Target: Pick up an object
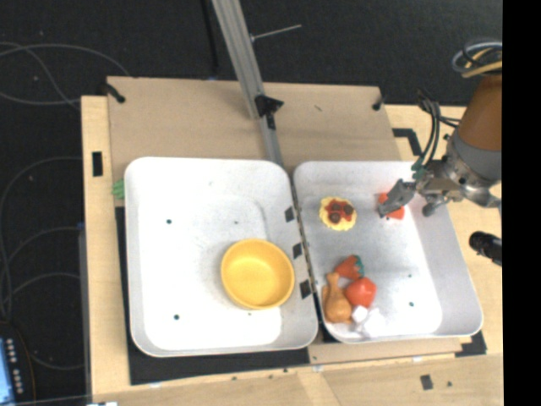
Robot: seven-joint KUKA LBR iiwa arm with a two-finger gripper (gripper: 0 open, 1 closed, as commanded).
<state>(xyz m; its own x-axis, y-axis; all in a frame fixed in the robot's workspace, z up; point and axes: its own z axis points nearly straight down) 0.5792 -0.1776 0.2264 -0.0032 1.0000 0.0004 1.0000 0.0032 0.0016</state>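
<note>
A: So where is the gripper (412, 198) right now?

B: At the right of the frame, over the upper right part of the right bin (439, 252). Its two fingers stand apart, one toward the left, one toward the right.

A: Is anything between them?

B: Not that I can tell. A small red-orange object (392, 205) lies just at the tip of the left finger, slightly down and left of the gripper's middle. It looks beside the finger, not clamped.

A: Other candidates?

B: A round yellow toy with a red top (338, 214) sits further left; a cluster of toy food (348, 290) lies at the bin's lower left. The yellow bowl (257, 273) is in the left bin (169, 201), well apart.

A: So the nearest?

B: The red-orange one, I judge.
</note>
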